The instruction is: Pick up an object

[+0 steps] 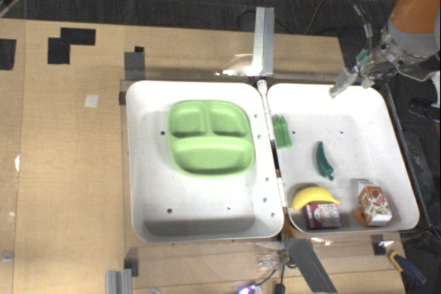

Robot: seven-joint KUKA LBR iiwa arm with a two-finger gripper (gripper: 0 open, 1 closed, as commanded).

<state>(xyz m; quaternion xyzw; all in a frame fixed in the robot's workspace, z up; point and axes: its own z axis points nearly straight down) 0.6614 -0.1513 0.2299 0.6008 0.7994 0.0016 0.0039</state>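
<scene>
We see a pale wooden desk [62, 169] with dark floor beyond its far edge, bearing two white bins: the left bin [148, 203] holds one green divided tray [209, 136], the right bin [358, 113] five things. These are one green block [281, 131] by its left wall, one dark green pepper [324, 160] mid-bin, and along its near edge one banana [315, 197], one dark red can [322, 216] and one small carton [374, 206]. The hand [353, 79] hovers over the right bin's far edge with nothing in it, too blurred for us to tell how far open.

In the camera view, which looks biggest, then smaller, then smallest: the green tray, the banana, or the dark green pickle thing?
1. Green tray, by far the biggest.
2. Banana.
3. Dark green pickle-shaped piece, slimmer than the banana.
</scene>
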